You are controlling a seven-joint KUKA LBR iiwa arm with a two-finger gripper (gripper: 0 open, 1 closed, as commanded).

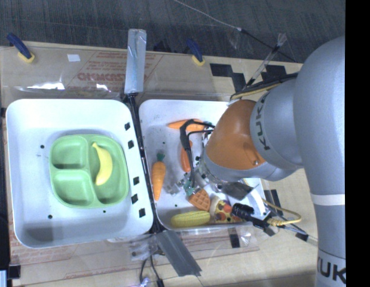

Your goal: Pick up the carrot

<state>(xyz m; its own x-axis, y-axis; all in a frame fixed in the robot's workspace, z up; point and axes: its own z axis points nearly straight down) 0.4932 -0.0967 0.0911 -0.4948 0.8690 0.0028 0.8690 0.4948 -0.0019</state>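
Observation:
An orange carrot (158,178) with a green top lies in the right bin (150,115), close to its left wall, pointing toward the front. The arm's orange band and grey wrist (235,145) hang over the middle of that bin and cover the gripper. The wrist sits to the right of the carrot, and a strip of bin floor shows between them.
The left bin (23,124) holds a green divided plate (68,178) with a banana (103,163) on it. In the right bin lie a corn cob (190,219), a waffle piece (200,200), other orange pieces (186,124) and small toys near the front wall.

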